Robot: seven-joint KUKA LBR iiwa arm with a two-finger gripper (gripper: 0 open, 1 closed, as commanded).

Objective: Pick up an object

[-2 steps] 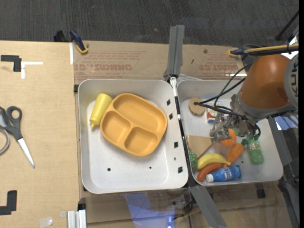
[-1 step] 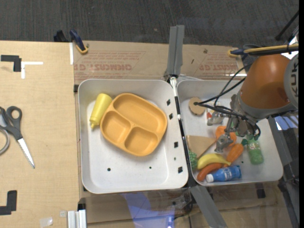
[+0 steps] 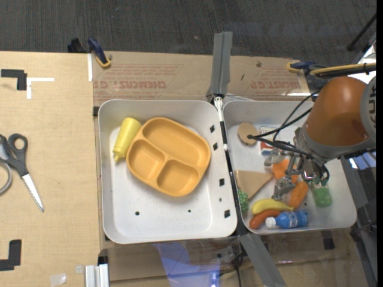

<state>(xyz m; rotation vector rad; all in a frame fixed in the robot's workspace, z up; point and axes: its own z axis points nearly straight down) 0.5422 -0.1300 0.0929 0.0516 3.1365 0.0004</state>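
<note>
Scissors (image 3: pixel 18 166) on bench left; blue clamp (image 3: pixel 99 51) on cardboard (image 3: pixel 155 79).

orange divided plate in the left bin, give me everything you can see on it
The orange divided plate looks like matte plastic, a rounded rectangle with three compartments: one long one along its upper side and two smaller ones below. All three look empty. It lies flat and right side up, turned at an angle to the walls of the left bin, in the bin's upper middle. A yellow bottle lies against its upper left edge. Nothing else touches it.
</note>
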